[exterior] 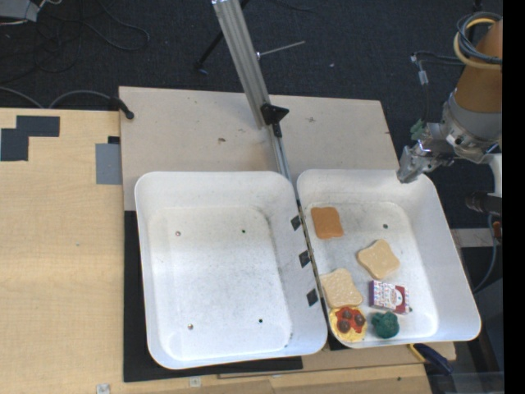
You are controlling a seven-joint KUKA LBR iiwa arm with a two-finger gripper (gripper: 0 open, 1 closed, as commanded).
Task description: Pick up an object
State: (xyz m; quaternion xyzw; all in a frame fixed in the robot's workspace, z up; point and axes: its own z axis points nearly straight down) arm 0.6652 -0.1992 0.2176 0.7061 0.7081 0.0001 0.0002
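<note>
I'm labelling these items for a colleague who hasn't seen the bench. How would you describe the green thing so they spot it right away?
Look in the right-hand shallow white bin, at its near edge. The small dark green rounded lump sits there, right of the yellow plate with red toppings and just below the purple-and-white packet. It is the only green item; the others are tan slices.

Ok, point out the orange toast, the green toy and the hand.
orange toast (326, 222), camera view, centre of its top face
green toy (385, 325), camera view, middle of the lump
hand (408, 171), camera view, fingertip end
</note>
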